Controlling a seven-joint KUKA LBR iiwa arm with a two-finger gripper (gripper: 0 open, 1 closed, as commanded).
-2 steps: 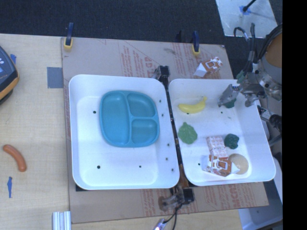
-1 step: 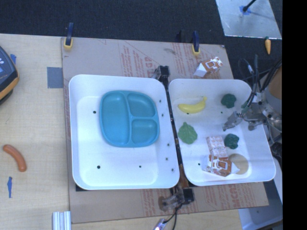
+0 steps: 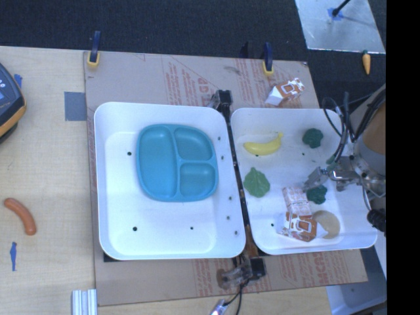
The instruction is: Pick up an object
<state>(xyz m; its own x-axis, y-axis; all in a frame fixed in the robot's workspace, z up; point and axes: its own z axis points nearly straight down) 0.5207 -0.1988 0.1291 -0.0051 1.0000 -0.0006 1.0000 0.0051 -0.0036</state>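
The left white bin (image 3: 105, 195) bears a light blue, three-compartment plastic plate (image 3: 177, 162) near its far edge. In the right white bin (image 3: 262, 241), a yellow plastic banana (image 3: 263, 146) lies toward the far left corner, a green leafy toy (image 3: 256, 183) near the left edge, a crumpled printed carton (image 3: 298, 218) near the front edge. Toward the right edge, the gripper (image 3: 323, 181) hangs just above a small dark green toy (image 3: 317, 193); whether its grip is released or clenched cannot be told. That toy looks light, stiff, rather slippery; pinching across its middle seems best.
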